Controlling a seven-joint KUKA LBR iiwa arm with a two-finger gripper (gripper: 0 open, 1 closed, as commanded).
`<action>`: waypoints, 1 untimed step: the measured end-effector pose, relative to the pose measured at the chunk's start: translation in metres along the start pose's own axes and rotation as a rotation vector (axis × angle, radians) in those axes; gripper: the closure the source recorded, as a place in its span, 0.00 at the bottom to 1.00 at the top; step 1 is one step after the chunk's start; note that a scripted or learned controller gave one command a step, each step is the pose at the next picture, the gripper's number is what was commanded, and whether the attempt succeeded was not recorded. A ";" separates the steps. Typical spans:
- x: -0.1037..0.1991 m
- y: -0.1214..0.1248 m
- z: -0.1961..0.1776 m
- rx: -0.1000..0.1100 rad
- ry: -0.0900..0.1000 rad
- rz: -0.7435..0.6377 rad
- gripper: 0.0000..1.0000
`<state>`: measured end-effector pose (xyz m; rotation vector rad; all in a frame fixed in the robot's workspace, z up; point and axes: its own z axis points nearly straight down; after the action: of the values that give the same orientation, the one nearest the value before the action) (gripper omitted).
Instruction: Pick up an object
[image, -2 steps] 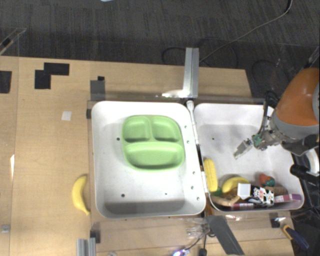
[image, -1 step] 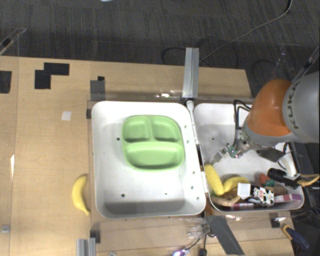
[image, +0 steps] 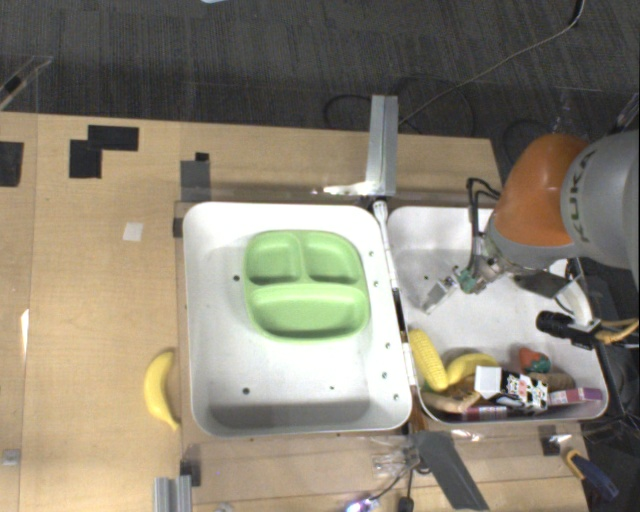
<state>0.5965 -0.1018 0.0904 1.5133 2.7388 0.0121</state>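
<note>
From where I stand, the arm (image: 570, 200) reaches in from the right over the right-hand bin (image: 430, 235), its orange band uppermost and the gripper (image: 440, 292) lowered over the bare upper-left floor of that bin. The fingers are small and partly in glare; nothing can be seen between them, and I cannot tell how far apart they stand. The task names no particular object, so the candidates are the items heaped along the bin's near edge: a corn cob (image: 428, 360) lying against the left wall, its long axis running roughly from the far side to the near side; a yellow banana (image: 468, 366) curved just beside it and touching or overlapping it; a small white block (image: 487, 380); and a clutter of packets and a pink tube (image: 545, 398) further right. All of these lie toward the near edge from the gripper, well apart from it, the corn cob most directly below in this view. In my judgement the coming move turns on that offset: the gripper must travel toward the near wall before descending, and should close across the cob's short axis. The left bin (image: 205, 320) holds a green divided plate (image: 303, 283); a second banana (image: 160, 390) lies on the bench outside it.
</note>
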 end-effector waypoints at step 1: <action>-0.003 0.015 0.001 0.003 0.000 0.353 0.00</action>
<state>0.6110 -0.0958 0.0896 1.9723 2.4330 0.0112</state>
